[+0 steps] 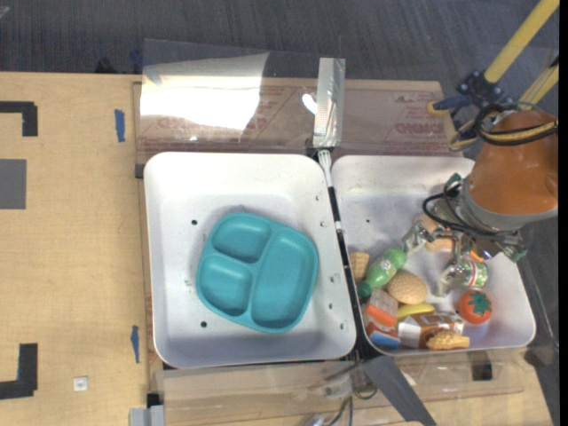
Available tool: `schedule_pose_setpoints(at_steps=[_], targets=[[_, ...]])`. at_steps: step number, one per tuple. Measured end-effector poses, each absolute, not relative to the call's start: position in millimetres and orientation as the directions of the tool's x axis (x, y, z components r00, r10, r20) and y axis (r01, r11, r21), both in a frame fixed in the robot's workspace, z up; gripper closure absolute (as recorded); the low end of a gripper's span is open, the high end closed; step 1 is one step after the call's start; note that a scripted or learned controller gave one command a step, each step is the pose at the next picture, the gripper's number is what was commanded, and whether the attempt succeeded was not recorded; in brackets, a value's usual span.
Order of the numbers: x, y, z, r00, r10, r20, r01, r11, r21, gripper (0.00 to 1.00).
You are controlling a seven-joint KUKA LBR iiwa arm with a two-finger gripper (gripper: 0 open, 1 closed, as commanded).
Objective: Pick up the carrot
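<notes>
In the right bin [355,193] a pile of toy food fills the front half. An orange-red piece [382,315] at the pile's front left looks like the carrot; it lies partly under a yellow banana [414,310] and a round biscuit [407,287]. The gripper [455,271] hangs below the orange wrist band, low over the right side of the pile. It is right of the carrot, above a small round item and near a red tomato [475,307]. Nothing shows clearly as being held by it.
The left bin [169,185] holds a teal divided plate [257,272]. A green bottle-like toy [386,268], a waffle piece [358,264] and a small bottle [417,331] crowd the carrot. Black cables loop beside the wrist. The right bin's back half is bare.
</notes>
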State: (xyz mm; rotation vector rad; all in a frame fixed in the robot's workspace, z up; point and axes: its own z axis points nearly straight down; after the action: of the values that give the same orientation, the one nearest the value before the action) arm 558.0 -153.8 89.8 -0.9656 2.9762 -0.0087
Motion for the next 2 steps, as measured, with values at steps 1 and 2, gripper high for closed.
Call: schedule_pose_setpoints(at_steps=[1, 2], targets=[[581.4, -213.5, 88.6, -0.453, -0.892, -0.006, -0.892, 0.453, -0.011, 0.00], [599.7, -148.9, 89.0, -0.523, -0.852, -0.009, -0.852, 0.523, -0.008, 0.00]])
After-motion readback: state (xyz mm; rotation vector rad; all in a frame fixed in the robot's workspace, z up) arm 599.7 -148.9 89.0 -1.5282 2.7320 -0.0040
